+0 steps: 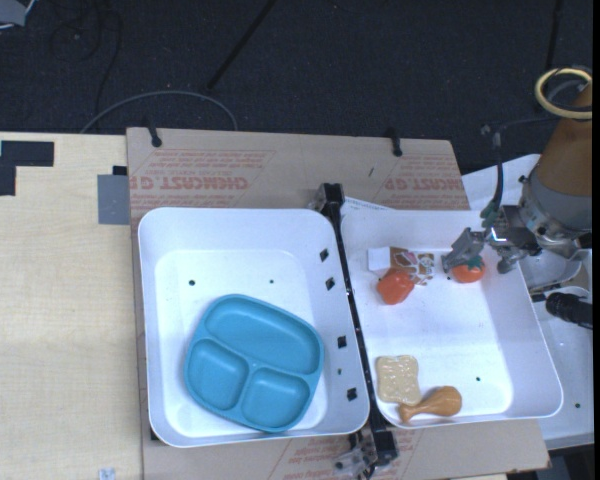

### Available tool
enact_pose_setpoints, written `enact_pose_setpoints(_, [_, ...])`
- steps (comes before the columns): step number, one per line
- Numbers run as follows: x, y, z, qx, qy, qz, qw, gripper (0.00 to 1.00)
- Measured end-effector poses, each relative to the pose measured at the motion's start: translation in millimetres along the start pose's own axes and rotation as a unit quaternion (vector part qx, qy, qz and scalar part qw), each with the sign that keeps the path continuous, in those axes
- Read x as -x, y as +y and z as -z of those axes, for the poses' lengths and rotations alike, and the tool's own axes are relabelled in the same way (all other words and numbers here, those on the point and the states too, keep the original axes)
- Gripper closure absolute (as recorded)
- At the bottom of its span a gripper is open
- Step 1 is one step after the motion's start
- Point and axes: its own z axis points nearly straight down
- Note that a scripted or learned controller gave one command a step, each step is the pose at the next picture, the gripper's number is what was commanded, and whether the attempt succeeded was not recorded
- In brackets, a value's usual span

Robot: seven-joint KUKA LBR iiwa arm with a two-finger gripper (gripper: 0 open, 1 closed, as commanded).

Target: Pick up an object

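My gripper [485, 256] hangs over the far right part of the right bin [540, 368], open, with its fingers spread apart. A small orange-red fruit [467, 272] lies on the bin floor just under the left finger [464, 246], not between the fingers. Further left lie a red tomato-like toy [395, 287], a small printed packet [414, 262] and a white card [379, 259]. Near the front of this bin are a slice of toast [397, 376] and a tan drumstick [432, 403].
The left bin [160, 268] holds a blue divided plate [253, 362]. A black divider [342, 298] runs between the bins. The grey arm [565, 183] comes in from the right, over the bin's far right rim. Brown cardboard [280, 173] lies behind the bins.
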Motion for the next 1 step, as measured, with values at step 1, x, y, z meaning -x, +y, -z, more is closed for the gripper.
enact_pose_setpoints(1, [8.3, -3.6, -58.8, -0.001, 0.000, 0.000, 1.0000, 0.00])
